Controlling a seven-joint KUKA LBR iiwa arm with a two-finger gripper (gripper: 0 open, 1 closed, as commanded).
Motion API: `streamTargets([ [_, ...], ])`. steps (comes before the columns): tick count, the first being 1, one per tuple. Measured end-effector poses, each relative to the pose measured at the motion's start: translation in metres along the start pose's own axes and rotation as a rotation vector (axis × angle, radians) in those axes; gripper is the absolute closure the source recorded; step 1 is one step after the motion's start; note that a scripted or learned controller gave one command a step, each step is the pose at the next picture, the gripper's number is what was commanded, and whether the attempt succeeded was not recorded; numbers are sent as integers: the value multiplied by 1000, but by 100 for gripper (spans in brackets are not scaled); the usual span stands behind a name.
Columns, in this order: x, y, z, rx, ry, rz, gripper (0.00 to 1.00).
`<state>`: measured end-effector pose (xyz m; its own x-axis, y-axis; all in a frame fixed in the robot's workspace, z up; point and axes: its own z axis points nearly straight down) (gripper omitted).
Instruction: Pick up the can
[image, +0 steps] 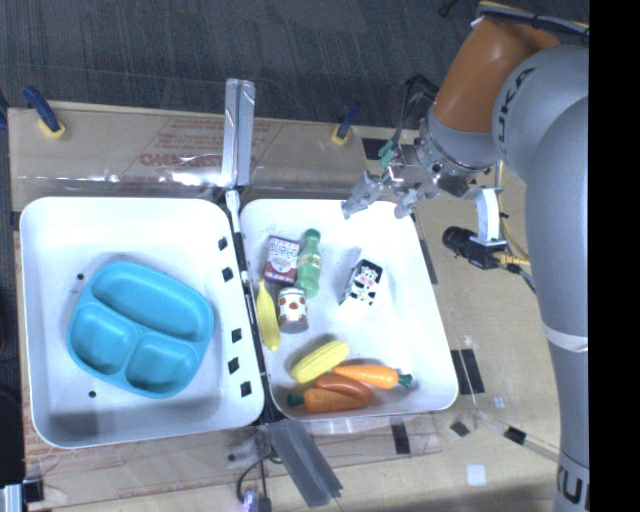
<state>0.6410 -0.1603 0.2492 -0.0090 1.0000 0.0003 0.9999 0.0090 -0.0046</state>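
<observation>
The hand (378, 197) is positioned above the far rim of the right bin (432, 330), at its upper right corner. Its two fingers are spread apart with nothing between them.

The can (292, 309) stands upright in the left half of the right bin, well apart from the hand. A yellow banana (267, 314) lies just to the left of the can, along the bin wall. A dark red carton (282, 258) lies just beyond the can, and a green bottle (309, 262) lies beside that carton. A small black-and-white cow-print carton (363, 283) lies to the right of the can, near the bin center. An ear of corn (320, 359) and two carrots (350, 386) lie at the near end of the bin.

The left bin (40, 300) holds a blue divided plate (140, 328). Both bins rest on the tabletop (490, 330).
</observation>
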Motion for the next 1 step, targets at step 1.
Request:
streamTargets([
  [1, 69, -27, 109, 1, -1, -99, 0],
])
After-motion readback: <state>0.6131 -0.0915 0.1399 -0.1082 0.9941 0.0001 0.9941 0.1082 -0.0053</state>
